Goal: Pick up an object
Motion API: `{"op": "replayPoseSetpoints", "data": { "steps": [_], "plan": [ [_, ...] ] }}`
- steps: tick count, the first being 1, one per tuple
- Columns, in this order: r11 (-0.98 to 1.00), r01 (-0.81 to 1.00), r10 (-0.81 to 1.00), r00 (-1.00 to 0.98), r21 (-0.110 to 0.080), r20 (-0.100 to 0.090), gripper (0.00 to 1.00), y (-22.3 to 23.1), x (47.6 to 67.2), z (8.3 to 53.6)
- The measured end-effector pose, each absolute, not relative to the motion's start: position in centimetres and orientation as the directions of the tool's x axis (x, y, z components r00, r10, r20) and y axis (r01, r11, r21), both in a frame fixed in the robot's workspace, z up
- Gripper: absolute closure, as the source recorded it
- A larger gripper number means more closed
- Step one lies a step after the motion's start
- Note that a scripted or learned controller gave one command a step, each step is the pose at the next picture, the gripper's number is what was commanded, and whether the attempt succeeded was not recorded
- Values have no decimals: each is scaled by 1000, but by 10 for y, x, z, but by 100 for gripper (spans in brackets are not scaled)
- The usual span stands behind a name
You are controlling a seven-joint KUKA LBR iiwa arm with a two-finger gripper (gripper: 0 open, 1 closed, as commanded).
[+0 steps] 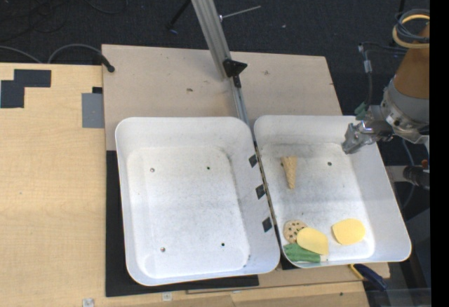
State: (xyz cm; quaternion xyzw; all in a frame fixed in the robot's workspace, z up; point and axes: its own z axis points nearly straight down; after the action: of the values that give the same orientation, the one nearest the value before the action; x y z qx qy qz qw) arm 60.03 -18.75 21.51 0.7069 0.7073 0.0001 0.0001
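In the right bin lie a tan cone near its left side, a round yellow piece toward the front, and a cluster at the front left: a speckled cookie, a yellow oval piece and a green piece. My gripper hangs at the right bin's back right edge, well apart from every object. Nothing shows between its fingers.
The left bin sits beside the right one, with black clips along the shared wall. A slanted metal rail rises behind the bins. A wooden table lies to the left.
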Motion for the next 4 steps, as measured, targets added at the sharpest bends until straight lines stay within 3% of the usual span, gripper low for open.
{"op": "replayPoseSetpoints", "data": {
  "steps": [4],
  "plan": [
    [3, 1000, 1000, -3, -7, 3, 100, 1, 558, 209]
  ]
}}
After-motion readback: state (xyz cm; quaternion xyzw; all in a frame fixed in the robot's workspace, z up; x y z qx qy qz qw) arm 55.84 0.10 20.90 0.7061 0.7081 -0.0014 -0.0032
